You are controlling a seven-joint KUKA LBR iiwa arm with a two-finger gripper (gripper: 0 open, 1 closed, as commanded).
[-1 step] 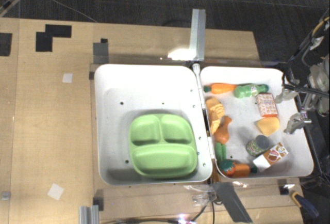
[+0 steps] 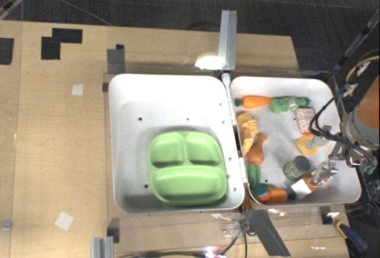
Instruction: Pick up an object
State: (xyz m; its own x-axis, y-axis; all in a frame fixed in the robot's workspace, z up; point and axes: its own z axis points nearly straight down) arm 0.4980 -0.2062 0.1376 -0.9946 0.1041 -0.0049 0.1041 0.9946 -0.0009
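Note:
The right bin (image 2: pixel 341 194) holds several toy foods. An orange carrot (image 2: pixel 257 102) and a green bottle (image 2: pixel 289 104) lie along its far wall. A yellow waffle piece (image 2: pixel 248 126) and a brown drumstick (image 2: pixel 256 151) sit by the left wall. A cheese wedge (image 2: pixel 309 144), a grey can (image 2: pixel 296 167) and a red-and-white packet (image 2: pixel 303 186) lie near the right. My gripper (image 2: pixel 326 174) hangs low over the bin's near right part, just right of the grey can and above the packet. Nothing visibly sits in it.
The left bin (image 2: pixel 127 108) bears a green divided plate (image 2: pixel 188 166). A small labelled can (image 2: pixel 304 118) lies right of the bottle. A green piece (image 2: pixel 254 174) and an orange vegetable (image 2: pixel 271 194) lie at the right bin's near left corner. Black cables (image 2: pixel 332 105) hang over its right side.

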